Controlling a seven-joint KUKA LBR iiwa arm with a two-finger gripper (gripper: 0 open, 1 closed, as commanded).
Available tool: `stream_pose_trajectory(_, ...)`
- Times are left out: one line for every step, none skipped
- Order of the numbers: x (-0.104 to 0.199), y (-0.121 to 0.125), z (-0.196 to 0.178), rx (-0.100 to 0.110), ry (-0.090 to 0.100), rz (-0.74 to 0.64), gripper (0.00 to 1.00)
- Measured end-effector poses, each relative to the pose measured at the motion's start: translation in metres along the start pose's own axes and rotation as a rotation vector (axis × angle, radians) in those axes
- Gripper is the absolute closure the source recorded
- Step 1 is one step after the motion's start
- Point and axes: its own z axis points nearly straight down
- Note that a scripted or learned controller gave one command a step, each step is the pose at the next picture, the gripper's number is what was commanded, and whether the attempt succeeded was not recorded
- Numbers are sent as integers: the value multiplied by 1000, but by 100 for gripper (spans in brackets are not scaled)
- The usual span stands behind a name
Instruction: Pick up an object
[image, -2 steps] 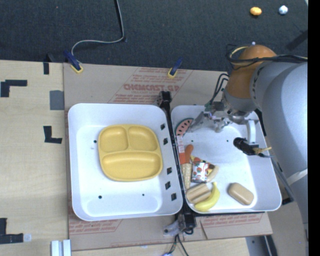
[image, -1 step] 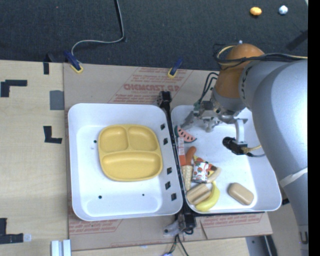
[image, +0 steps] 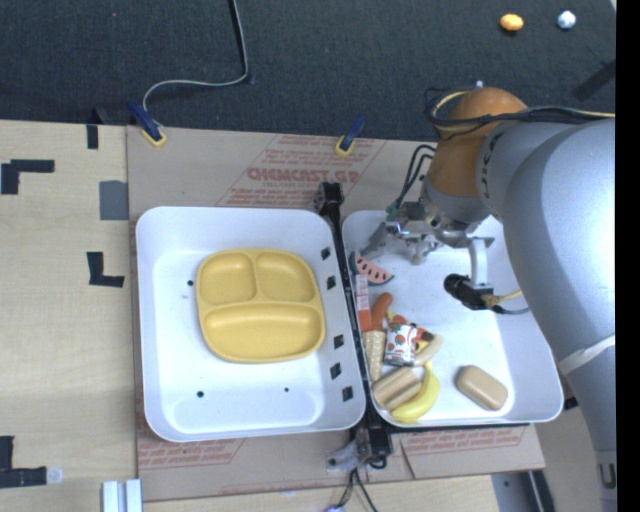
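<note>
Grey-armed gripper (image: 400, 238) is poised, fingers spread and unladen, above the watermelon slice (image: 373, 269) at the right bin's (image: 520, 345) upper left, apparently lined up for a grasp among clustered toy foods.

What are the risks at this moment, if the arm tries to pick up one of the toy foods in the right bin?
1. The banana, hot dog and small carton lie crowded together, so a grasp may catch two or push them apart.
2. The watermelon slice lies near the bin wall, leaving the gripper little room.
</note>
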Motion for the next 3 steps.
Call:
stream_pose_trajectory(5, 0, 0, 1, -1, 0, 0)
stream_pose_trajectory(6, 0, 0, 1, -1, 1, 0)
stream_pose_trajectory(7, -19, 0, -1, 0, 1, 0)
